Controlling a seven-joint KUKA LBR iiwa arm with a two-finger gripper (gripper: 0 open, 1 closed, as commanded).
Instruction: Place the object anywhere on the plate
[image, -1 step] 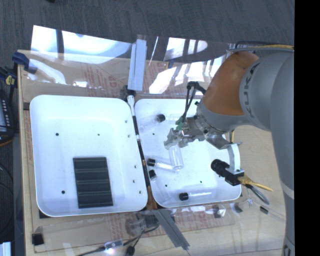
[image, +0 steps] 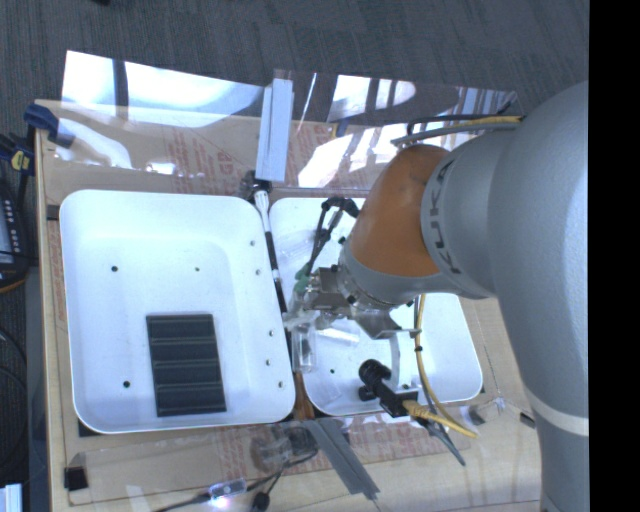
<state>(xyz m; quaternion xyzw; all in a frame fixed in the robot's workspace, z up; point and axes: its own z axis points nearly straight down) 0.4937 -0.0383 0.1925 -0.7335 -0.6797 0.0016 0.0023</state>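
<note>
Over the right shallow white plastic bin: the grey arm's two-finger gripper sits low by the divider, and you cannot tell its state.
The object is hidden under the wrist, so you can't judge weight, stiffness or a grasp spot yet. The dark ribbed rectangular plate lies flat in the left white bin, near its front wall; that bin has open floor behind the plate. You must clear both rims at the divider.
</note>
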